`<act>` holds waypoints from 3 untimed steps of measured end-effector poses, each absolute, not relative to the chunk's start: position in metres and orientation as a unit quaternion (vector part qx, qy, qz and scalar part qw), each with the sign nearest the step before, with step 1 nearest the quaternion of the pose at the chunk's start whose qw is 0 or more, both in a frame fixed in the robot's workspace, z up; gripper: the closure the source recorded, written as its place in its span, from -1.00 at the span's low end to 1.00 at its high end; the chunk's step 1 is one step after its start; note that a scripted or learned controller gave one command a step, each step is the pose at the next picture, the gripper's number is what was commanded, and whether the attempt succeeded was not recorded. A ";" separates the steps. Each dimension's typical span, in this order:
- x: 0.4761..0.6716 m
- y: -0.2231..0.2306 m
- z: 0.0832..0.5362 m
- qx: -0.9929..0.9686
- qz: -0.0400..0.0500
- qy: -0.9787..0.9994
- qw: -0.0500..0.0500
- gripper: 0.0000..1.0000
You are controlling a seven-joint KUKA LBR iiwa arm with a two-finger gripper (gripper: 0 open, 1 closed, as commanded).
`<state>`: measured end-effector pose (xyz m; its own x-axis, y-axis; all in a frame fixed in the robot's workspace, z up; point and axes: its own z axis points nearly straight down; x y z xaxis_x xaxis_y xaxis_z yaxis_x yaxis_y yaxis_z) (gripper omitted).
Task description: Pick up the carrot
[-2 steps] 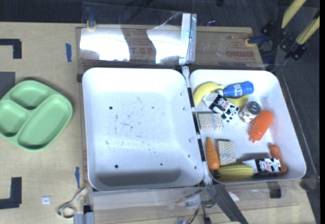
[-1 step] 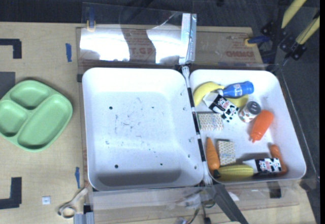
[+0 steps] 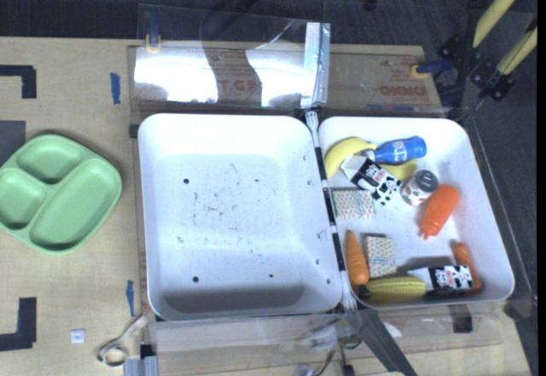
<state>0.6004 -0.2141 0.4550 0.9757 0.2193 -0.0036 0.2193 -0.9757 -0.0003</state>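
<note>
Nothing of the pick is done yet; the carrot [image 3: 357, 257], probably the slim orange piece and not the stubbier one [image 3: 438, 211], is left lying in the right bin [image 3: 486, 174] against its left wall, beside the corn [image 3: 395, 286]; the gripper's state cannot be told.

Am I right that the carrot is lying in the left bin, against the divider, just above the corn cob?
Not quite: the carrot lies in the right bin, not the left bin. The camera view shows it against that bin's left wall by the divider, just above the corn cob, as you said.
</note>
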 end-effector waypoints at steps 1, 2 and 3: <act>0.602 -0.211 0.465 0.994 -0.002 0.113 0.000 1.00; 0.603 -0.209 0.475 0.993 -0.002 0.116 0.001 1.00; 0.605 -0.207 0.486 0.993 -0.002 0.118 0.001 1.00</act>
